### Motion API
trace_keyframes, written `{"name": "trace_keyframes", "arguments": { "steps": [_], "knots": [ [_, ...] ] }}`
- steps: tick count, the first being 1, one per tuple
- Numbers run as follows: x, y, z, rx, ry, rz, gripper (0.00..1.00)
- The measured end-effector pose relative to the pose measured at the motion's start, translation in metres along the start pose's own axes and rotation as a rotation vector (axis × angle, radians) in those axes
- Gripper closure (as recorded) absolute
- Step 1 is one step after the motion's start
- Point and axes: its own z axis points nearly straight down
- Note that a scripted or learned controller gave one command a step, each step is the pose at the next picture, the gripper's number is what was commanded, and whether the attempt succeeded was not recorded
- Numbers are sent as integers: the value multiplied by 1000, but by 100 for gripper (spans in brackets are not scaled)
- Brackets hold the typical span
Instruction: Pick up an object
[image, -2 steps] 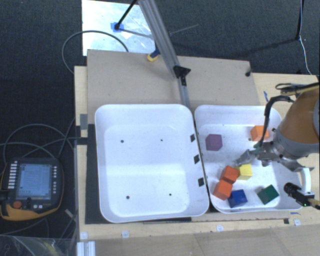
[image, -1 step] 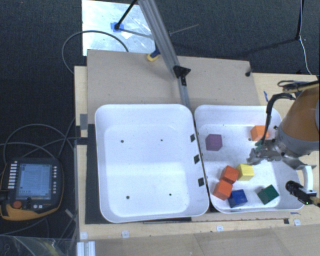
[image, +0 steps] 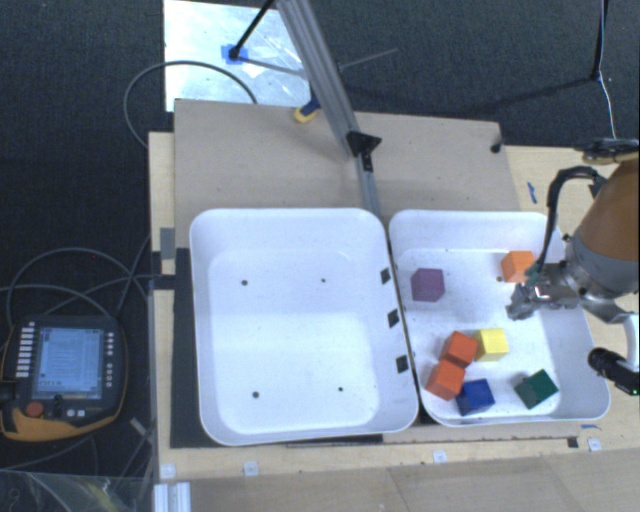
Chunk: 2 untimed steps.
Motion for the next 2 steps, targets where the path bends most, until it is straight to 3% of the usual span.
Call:
{"name": "trace_keyframes", "arguments": {
  "steps": [2],
  "knots": [
    [2, 6, -119, -3, -1, -1, 100]
  ]
}}
